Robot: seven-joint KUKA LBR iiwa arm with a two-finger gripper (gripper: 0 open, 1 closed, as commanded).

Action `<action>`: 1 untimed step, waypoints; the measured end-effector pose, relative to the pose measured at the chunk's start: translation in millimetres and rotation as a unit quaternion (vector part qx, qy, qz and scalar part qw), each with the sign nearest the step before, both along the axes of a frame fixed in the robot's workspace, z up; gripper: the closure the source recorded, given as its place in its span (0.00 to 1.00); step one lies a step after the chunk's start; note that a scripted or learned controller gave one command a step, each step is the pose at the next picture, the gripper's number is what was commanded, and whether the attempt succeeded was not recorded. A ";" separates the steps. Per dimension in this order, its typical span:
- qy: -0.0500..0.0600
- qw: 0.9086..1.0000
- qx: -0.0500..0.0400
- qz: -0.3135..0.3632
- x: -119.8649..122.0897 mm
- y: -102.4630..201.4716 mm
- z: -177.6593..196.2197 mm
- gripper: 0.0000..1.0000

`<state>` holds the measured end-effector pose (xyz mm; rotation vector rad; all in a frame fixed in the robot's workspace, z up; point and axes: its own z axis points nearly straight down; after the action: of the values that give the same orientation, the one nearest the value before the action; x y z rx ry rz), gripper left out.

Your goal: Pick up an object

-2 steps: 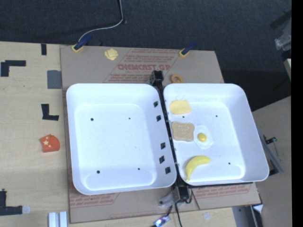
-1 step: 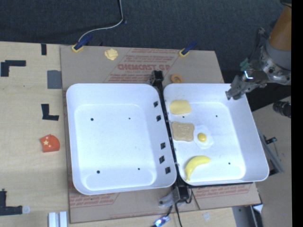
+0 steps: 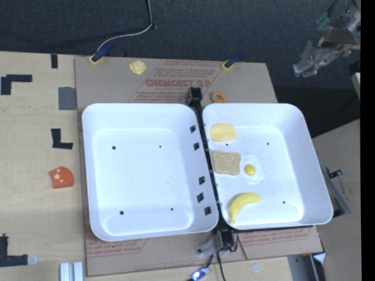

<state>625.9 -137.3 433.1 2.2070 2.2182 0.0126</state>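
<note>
nearest the lens, the toy banana (image 3: 242, 204) lies at the front of the right bin (image 3: 304, 157), its long axis running low-left to upper-right, tip toward the bin's middle. behind it sit the toast slice (image 3: 226, 163), fried egg (image 3: 251, 171) and a pale yellow piece (image 3: 222, 133). the gripper (image 3: 310, 60) hangs high at upper right, well apart from all of them, carrying nothing; how wide it stands i cannot tell. a descent across the banana's curve could likely slip off, or nudge it against the wall.
</note>
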 end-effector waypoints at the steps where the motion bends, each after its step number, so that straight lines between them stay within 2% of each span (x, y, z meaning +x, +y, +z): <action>1: 0.013 1.000 0.003 0.002 -22.6 86.8 -105.6 1.00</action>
<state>603.3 -50.5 327.5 2.2200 2.2384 -0.0097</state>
